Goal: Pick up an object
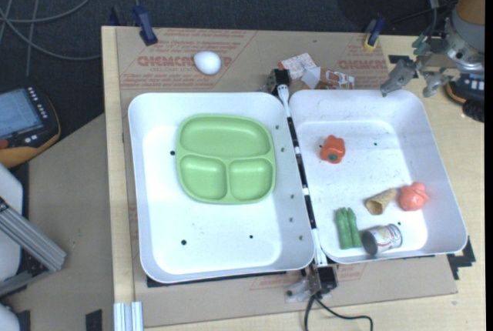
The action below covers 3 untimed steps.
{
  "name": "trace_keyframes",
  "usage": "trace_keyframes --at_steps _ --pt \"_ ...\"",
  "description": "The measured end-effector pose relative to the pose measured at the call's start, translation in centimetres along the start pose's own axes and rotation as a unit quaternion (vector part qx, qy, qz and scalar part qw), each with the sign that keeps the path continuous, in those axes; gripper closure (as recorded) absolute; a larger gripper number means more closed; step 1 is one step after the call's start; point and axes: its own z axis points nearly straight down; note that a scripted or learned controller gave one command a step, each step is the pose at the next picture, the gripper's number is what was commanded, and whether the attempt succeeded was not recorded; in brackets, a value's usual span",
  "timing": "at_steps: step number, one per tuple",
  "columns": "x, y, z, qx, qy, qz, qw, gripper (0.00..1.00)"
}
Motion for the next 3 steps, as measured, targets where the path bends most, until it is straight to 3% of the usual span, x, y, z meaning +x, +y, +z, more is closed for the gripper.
trace_keyframes --at_steps 1,2,3 --pt "0.5 -5.5 8.5 0.002 0.001 0.0 1.0 0.0" --pt "14.1 -7.1 3.4 0.0 0.002 -0.002 1.0 0.0" --pt "8.8 -5.8 13.5 0.001 0.0 0.001 1.0 0.0"
